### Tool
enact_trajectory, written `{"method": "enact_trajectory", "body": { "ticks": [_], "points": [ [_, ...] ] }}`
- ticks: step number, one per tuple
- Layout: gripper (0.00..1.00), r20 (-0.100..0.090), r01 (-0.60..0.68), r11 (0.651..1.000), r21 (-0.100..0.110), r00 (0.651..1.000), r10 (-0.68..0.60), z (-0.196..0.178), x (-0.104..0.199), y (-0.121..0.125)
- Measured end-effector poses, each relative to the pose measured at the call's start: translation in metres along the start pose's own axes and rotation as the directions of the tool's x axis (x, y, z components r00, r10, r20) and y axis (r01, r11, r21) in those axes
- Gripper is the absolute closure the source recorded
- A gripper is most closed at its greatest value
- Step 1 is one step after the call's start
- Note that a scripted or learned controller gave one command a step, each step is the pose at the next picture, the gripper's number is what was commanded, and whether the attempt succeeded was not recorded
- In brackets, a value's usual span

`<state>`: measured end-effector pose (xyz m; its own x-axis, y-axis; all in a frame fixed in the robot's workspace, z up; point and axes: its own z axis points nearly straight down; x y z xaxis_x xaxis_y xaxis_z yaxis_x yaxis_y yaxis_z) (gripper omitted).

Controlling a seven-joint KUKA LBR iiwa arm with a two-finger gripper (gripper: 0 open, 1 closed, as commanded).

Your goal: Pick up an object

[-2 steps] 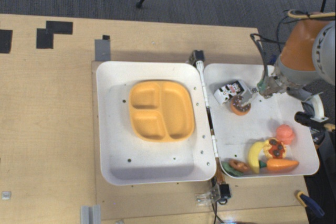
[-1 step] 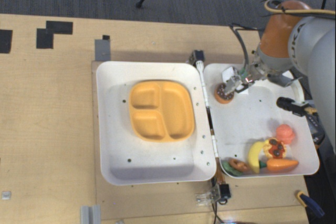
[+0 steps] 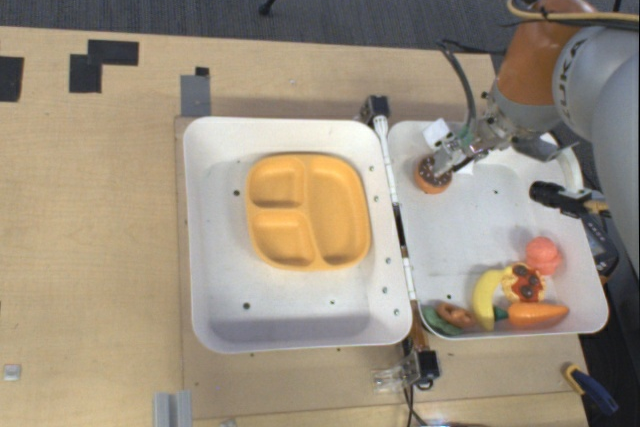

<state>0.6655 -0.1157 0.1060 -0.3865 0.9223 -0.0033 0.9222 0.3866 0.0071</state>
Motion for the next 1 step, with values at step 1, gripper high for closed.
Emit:
{"method": "enact_trajectory", "body": {
  "ticks": [1],
  "points": [
    [1.00, 0.000, 0.006, 1.000, 0.001, 1.000, -0.006, -0.0988, 0.0334, -0.0328]
  ]
}}
